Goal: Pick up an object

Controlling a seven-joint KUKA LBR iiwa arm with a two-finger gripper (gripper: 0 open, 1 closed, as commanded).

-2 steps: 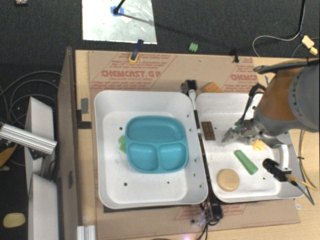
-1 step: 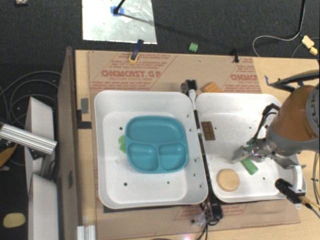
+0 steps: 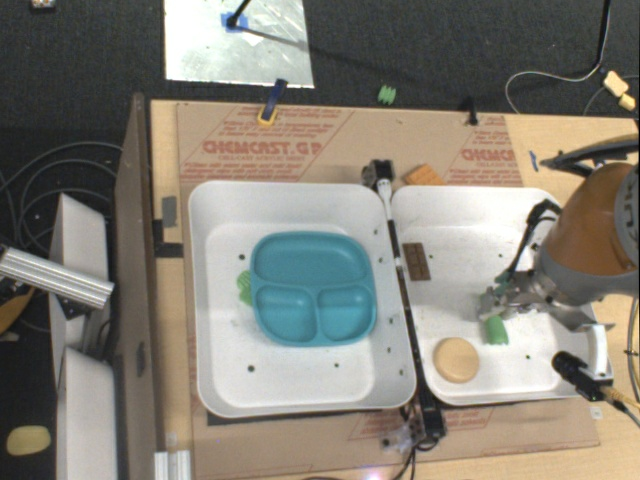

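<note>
Plainly, from my remote seat, the only writing I could read was "CHEMCAST GP", printed in red on the brown board (image 3: 300,133) well beyond the pincer (image 3: 497,305), once over the left bin (image 3: 215,268) and partly again over the right bin (image 3: 450,208). The pincer hung low inside the right bin, and I could not tell whether it was released or clenched. A small green block (image 3: 495,330) lay directly beneath its tip, seemingly touching it; it looked bright green, short and squarish. A round tan disc (image 3: 457,359), like a biscuit, sat just beside the pincer toward the near rim. A teal divided plate (image 3: 312,288) lay well away from it, in the left bin
</note>
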